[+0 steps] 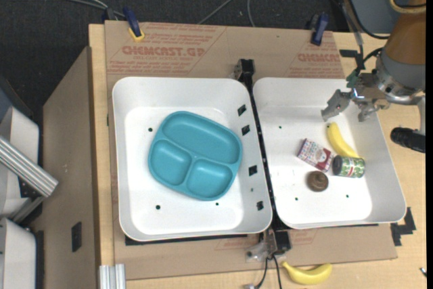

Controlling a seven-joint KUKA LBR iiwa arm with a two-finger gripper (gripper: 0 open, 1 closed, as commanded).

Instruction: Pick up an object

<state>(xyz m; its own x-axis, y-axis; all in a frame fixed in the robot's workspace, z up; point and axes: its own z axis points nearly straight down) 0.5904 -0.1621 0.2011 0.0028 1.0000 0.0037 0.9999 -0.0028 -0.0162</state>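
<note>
Since it lies nearest the spread, empty fingers of the gripper [350, 103], the curved yellow banana [339, 139] in the right white bin [291, 206], right of frame centre, looks light, soft, bruisable; pinch mid-length, across its width.

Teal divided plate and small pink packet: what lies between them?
In the camera view, the adjoining bin walls lie between the teal divided plate and the small pink packet, plus bare white bin floor.
</note>
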